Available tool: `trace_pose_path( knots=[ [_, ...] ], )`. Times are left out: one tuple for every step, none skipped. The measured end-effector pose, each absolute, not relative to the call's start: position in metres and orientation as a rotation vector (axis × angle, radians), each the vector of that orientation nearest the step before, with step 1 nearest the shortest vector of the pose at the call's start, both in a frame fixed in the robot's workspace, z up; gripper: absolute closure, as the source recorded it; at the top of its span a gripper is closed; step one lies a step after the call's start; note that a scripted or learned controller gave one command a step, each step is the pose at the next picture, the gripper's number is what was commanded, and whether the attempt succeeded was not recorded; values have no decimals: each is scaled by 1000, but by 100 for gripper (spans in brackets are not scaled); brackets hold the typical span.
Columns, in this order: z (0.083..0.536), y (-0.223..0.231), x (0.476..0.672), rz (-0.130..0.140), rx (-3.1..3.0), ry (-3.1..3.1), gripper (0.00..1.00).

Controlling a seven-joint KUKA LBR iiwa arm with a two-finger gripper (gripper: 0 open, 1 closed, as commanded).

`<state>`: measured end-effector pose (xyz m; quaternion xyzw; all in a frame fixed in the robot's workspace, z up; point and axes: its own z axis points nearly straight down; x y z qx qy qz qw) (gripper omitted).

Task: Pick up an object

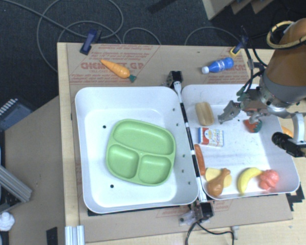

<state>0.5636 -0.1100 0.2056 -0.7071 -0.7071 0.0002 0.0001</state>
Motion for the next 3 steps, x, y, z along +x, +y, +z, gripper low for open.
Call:
trace_pose_path(
  knots=[
    [86,-92,573,-5,-2222,-2224,0],
    [94,-92,572,-2,-2224,-2221,100],
    [185,-20,541,-3,-2220,-2223,100]
  ],
)
